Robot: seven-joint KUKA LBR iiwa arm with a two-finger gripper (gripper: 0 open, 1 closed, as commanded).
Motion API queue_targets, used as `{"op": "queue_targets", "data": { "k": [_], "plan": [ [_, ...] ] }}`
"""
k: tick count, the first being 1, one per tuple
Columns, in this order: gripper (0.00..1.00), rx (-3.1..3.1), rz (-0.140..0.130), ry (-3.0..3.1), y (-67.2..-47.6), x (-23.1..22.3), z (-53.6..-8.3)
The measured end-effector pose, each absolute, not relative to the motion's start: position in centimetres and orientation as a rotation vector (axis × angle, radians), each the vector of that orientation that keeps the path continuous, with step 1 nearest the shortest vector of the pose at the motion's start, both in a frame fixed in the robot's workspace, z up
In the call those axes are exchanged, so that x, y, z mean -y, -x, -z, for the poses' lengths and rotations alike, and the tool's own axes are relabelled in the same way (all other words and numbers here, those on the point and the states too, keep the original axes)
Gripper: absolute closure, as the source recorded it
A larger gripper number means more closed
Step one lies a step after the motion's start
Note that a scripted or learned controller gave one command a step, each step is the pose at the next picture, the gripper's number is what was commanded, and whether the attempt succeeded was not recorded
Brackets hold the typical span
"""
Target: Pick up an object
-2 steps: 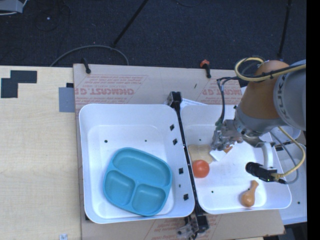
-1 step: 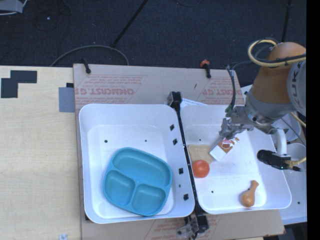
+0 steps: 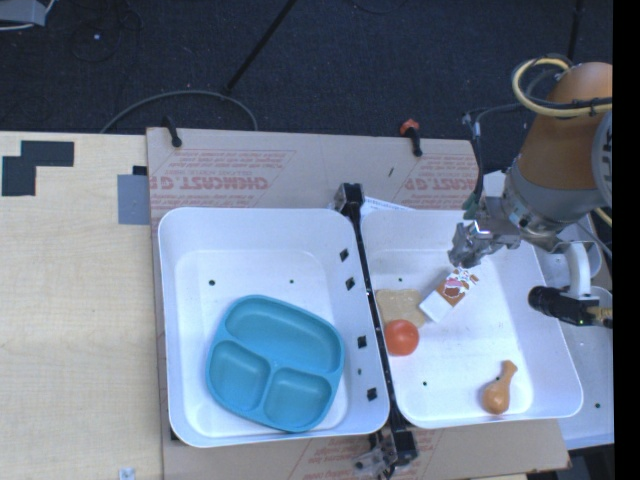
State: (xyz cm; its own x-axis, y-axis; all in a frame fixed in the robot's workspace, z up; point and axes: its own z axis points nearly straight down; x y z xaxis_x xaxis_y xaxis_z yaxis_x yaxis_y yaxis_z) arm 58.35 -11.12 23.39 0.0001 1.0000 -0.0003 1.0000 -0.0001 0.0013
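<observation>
1. The gripper [image 3: 468, 251] hangs in the right bin [image 3: 560, 388], just above a small white carton [image 3: 452, 294] with a red label.
2. Whether it is open or closed I cannot tell (the wrist hides that part).
3. The carton lies tilted, one corner on a tan flat piece [image 3: 398, 306], with a red ball [image 3: 402, 338] near it.
4. To grip well, I judge it should line up across the carton's narrow side and descend straight.
5. A yellow-brown gourd-shaped toy [image 3: 498, 390] lies well apart; a blue divided plate [image 3: 275, 360] sits in the left bin [image 3: 185, 268].
</observation>
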Motion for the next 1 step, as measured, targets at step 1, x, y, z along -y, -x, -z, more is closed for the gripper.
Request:
{"op": "queue_targets", "data": {
  "k": [1],
  "plan": [
    [1.0, -2.229, 0.002, -2.22, -58.63, 5.69, -22.14]
  ]
}}
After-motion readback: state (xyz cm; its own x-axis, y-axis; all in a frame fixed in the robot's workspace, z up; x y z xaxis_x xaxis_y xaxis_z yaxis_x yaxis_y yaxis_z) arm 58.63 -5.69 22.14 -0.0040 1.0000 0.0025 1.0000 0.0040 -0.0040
